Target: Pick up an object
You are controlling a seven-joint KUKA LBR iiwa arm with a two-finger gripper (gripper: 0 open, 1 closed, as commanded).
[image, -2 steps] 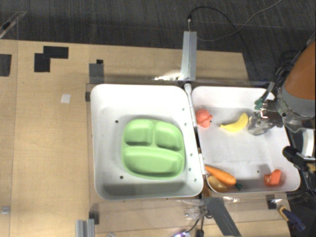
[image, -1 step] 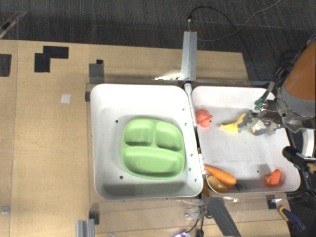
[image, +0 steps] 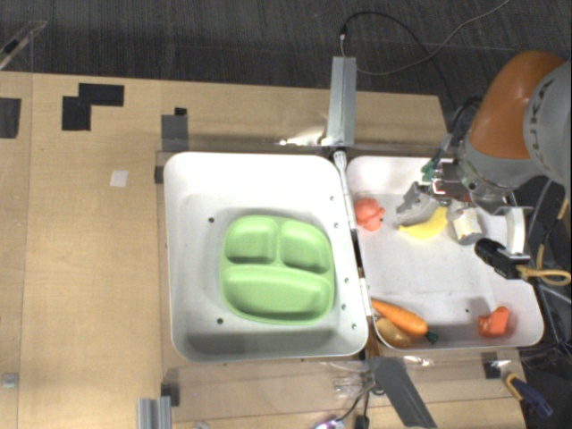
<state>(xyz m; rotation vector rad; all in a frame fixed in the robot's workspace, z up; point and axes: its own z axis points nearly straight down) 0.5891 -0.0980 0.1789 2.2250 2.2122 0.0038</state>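
- The gripper (image: pixel 427 206) hung low in the right bin (image: pixel 447 280), near its back wall, and seemed aimed at the banana (image: pixel 425 225) just under and in front of it.
- One grey finger (image: pixel 413 202) pointed down-left toward the banana; the wrist hid the rest, so whether the fingers were apart, together or clamped on anything could not be told.
- The banana lay on the bin floor, perhaps touching the finger, and looked not yet lifted.
- A pink fruit (image: pixel 367 211) sat by the wall between the bins, near the banana but apart, so a sideways push could have driven one into the other.
- The carrot (image: pixel 399 315) and a brown piece (image: pixel 393 332) lay in the front left corner, and a red piece (image: pixel 494 322) near the front right wall, all well apart from the gripper.
- The middle of the right bin floor was open, giving room to draw back or lift straight up.
- The left bin (image: pixel 188 266) held a green tray (image: pixel 275 269), away from the arm's work.
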